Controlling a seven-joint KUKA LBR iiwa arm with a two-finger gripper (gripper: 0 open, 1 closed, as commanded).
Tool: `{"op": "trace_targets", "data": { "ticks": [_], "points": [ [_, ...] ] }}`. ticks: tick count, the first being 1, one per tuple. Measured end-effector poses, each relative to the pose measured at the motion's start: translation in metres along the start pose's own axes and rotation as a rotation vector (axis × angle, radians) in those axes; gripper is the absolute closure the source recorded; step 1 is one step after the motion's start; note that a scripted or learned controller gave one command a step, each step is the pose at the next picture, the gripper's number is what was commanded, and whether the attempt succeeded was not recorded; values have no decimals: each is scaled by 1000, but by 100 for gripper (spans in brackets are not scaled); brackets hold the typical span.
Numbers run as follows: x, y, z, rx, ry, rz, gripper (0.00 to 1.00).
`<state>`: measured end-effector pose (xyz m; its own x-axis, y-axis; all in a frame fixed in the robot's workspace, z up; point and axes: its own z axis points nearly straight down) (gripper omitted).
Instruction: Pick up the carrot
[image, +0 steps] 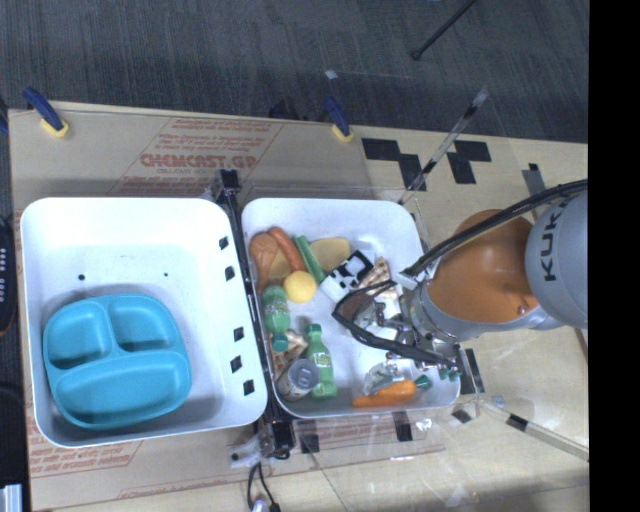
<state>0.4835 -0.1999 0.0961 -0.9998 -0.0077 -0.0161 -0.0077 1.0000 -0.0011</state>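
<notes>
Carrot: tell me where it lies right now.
In the camera view, the carrot lies along the near wall of the right bin, just below the tool and right of the green bottle.

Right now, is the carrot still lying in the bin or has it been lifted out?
Still in the bin. The carrot lies flat on the floor of the right bin near its front wall, below the gripper.
</notes>
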Motion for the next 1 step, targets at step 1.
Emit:
{"op": "trace_targets", "data": {
  "ticks": [1],
  "points": [
    [2, 25, 4, -2, 20, 47, 0]
  ]
}}
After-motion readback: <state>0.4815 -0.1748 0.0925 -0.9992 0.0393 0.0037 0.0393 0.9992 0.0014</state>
